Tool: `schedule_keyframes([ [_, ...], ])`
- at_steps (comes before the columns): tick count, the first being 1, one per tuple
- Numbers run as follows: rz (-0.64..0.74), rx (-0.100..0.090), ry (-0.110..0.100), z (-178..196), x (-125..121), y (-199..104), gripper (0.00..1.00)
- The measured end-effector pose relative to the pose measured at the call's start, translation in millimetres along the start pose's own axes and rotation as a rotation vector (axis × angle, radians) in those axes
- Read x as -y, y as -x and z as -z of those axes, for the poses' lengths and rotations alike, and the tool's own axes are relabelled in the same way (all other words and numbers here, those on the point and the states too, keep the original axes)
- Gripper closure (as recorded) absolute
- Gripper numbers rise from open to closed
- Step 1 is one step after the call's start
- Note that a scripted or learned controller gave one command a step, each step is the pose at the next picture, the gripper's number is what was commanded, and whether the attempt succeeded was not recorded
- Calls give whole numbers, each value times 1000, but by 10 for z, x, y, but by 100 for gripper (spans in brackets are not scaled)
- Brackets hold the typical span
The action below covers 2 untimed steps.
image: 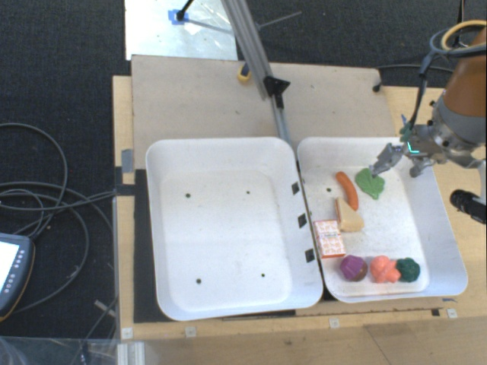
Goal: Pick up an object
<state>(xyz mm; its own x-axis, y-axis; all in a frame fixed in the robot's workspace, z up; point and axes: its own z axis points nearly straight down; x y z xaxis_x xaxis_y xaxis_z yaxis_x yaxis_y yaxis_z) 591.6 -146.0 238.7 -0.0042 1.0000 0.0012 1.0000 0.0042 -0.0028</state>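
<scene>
the end effector hangs with its fingers apart and nothing between them, just at 2 o'clock of the green leaf in the right bin. the leaf looks like light, stiff toy plastic, flat and probably slippery. pinching across its narrow width seems safest.

We find no text that we can read anywhere in the frame. The small pink and white box, lying in the right bin near the lower middle of the frame, carries a printed pattern, but it is too small and blurred for us to make out letters or numbers. The screen of the handheld device at the lower left edge glows pale, and we cannot read anything on it either.
</scene>
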Motion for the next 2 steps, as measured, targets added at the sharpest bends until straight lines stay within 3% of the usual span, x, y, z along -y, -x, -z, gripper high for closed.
schedule_keyframes([
  [1,0,1,4,22,-8,1,0],
  [2,-3,0,-2,-607,-10,-15,0],
])
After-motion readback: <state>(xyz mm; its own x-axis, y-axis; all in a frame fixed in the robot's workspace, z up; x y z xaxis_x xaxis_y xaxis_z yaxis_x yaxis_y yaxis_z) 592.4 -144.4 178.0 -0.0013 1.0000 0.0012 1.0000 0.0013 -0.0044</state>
